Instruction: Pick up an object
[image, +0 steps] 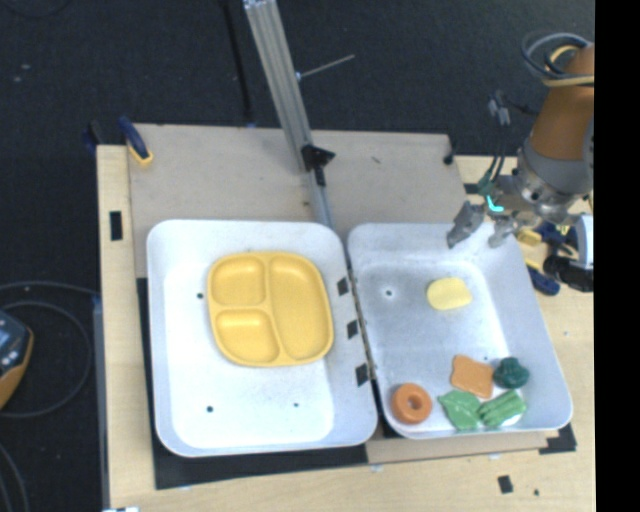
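Currently the hand (482, 227) is seen released and empty over the far edge of the right bin (400, 330); the yellow piece (449, 294) lies nearest, just below it toward the camera.

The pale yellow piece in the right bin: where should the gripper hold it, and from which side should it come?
Probably from straight above, closing across its shorter width. The pale yellow piece lies flat and alone on the right bin floor, a low rounded oval longer left to right, with free space all around. The gripper is open above the bin's far edge, nearby.
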